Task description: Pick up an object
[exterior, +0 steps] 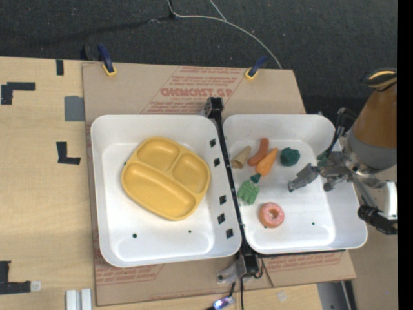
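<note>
The right bin [322,234] holds several toy foods: a red sausage [259,151], an orange carrot [266,162], a dark green lump [290,155], a green broccoli piece [248,190], a pink donut [271,215] and a beige piece [241,156]. My gripper [314,180] hangs over the right side of this bin, right of the green lump and above the donut's far side. It is open, one grey finger [300,179] points left, and nothing sits between the fingers.
A yellow divided plate [166,177] lies in the left bin [110,237]. A black divider [222,173] runs between the bins. The arm's orange band [377,118] and grey wrist stand at the right bin's right rim.
</note>
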You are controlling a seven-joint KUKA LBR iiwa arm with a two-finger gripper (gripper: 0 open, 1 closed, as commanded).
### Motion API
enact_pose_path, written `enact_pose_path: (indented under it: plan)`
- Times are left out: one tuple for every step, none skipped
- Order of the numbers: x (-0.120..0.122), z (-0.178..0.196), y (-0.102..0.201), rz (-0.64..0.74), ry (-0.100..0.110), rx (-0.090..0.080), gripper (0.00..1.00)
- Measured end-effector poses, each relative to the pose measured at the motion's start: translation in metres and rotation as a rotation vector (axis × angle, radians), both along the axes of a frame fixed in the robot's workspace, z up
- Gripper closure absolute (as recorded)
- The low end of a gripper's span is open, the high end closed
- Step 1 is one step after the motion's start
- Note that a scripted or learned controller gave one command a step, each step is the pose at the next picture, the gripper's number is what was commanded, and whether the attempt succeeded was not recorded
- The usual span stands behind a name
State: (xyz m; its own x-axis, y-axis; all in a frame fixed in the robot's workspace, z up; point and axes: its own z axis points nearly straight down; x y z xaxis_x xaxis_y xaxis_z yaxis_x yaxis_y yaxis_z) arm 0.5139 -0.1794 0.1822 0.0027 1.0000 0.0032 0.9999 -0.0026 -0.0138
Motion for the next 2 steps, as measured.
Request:
enact_pose_path:
  plan:
    - [0.003, 0.006, 0.000, 0.003, -0.011, -0.003, 0.00]
    - [0.009, -0.045, 0.008, 0.004, -0.008, -0.002, 0.00]
